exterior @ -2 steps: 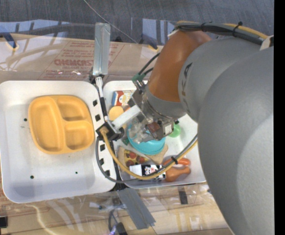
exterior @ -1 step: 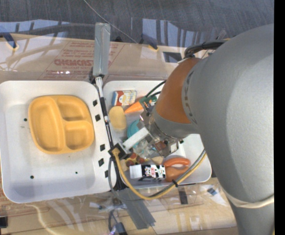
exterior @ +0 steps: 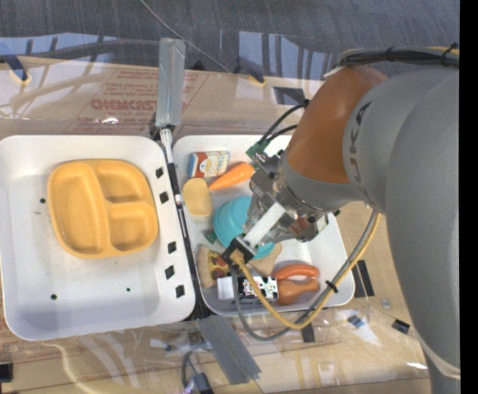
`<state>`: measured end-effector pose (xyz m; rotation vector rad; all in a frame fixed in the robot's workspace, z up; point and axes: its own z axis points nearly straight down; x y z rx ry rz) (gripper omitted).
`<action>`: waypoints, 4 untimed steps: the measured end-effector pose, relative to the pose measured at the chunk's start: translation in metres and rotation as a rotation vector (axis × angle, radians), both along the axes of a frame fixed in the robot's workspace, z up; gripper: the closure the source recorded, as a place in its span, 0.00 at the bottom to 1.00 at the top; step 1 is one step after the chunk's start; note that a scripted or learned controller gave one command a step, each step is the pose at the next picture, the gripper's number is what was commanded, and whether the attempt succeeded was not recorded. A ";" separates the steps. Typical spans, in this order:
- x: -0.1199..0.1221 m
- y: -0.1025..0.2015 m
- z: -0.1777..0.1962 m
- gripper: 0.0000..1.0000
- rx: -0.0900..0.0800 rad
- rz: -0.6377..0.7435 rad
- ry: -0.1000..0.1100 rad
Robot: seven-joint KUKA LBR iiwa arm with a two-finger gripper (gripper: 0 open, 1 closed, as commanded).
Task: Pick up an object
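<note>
Clutter risk: gripper (exterior: 296,220) sits over bowl (exterior: 229,217) in packed right bin (exterior: 214,304); could shove carrot (exterior: 232,175), grab nothing. Open or closed: can't tell.

Red "CHEMCAST" on brown sheet (exterior: 122,103) (small print illegible), "UKA" on arm (exterior: 403,138)

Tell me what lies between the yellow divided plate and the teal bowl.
In the camera view, the two bins' adjoining rims lie between the yellow divided plate and the teal bowl, then a pale yellow piece beside the bowl.
</note>
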<state>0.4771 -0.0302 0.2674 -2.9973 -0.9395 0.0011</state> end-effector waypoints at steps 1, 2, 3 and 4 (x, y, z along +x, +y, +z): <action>0.044 -0.009 0.117 1.00 0.001 -0.021 -0.007; 0.086 -0.090 0.084 1.00 -0.002 -0.212 0.003; 0.063 -0.123 0.116 1.00 0.000 0.201 -0.001; 0.076 -0.143 0.101 1.00 -0.001 -0.320 0.002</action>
